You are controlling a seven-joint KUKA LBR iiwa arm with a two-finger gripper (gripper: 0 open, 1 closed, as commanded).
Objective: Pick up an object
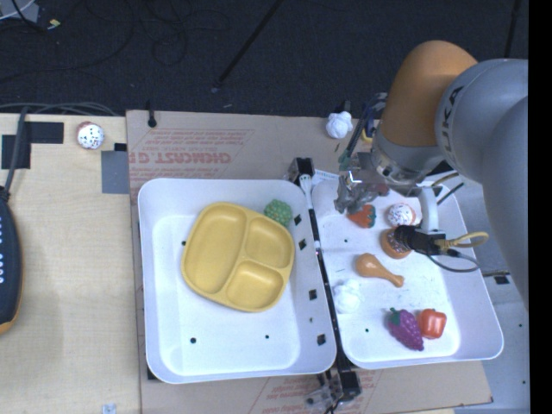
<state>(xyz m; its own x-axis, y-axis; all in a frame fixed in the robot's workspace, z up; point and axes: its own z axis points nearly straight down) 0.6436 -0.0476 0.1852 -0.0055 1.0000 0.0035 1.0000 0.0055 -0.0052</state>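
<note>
Purple grapes and a red pepper sit at the near end of the right bin. Farther back lie a chicken leg and a small red toy. Just above that toy hangs the claw; I cannot tell if it is spread or pinching.

Even overhead light, soft and slightly grainy.

The two shallow white plastic bins read bright without blown glare; the divided yellow plastic plate casts a faint shadow at its lower edge. The dark floor beyond the counter is dim, and small toys look soft-edged.
</note>
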